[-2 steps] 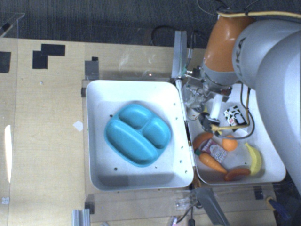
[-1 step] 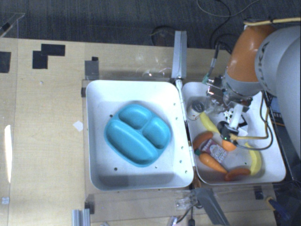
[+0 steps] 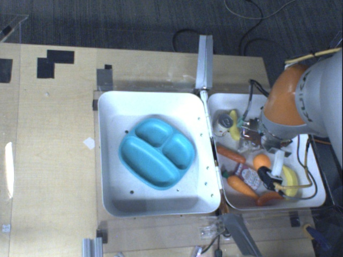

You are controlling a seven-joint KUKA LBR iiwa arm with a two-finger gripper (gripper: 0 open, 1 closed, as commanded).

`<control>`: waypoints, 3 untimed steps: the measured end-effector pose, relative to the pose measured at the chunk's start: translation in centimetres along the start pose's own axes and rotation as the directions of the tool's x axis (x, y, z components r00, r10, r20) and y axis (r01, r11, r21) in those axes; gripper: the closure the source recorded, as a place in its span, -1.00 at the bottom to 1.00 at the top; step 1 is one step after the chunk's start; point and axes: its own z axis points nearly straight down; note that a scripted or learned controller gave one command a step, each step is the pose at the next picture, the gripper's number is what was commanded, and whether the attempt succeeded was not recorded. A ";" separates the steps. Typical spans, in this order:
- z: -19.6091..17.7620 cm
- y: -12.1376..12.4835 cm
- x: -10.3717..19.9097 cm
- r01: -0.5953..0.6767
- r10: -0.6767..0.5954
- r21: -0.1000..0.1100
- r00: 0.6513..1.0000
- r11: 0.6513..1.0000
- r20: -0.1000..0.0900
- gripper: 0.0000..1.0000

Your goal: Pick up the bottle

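Observation:
A small bottle (image 3: 247, 175) with a dark red body and a pale label lies on its side in the right bin (image 3: 316, 197), near the front. It rests among carrots and other toy food. My gripper (image 3: 248, 134) hangs over the middle of the same bin, a little behind the bottle and apart from it. The grey arm with its orange band comes in from the right above it. I see nothing held in the gripper.
Around the bottle lie a long carrot (image 3: 231, 154), a second carrot (image 3: 241, 186), an orange (image 3: 261, 161) and a banana (image 3: 290, 179). A yellow piece (image 3: 234, 126) and a round grey item (image 3: 224, 123) sit at the back left. The left bin (image 3: 112, 143) holds a blue divided plate (image 3: 156, 152).

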 end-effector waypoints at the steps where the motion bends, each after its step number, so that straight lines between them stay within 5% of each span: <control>1: -1.0 0.1 0.1 0.003 -0.003 -0.002 1.000 1.000 -0.001 1.00; 2: -6.2 5.0 -5.1 0.102 -0.102 -0.005 0.995 0.995 0.001 1.00; 3: -18.7 3.6 2.4 0.212 -0.212 -0.005 0.977 0.977 0.001 1.00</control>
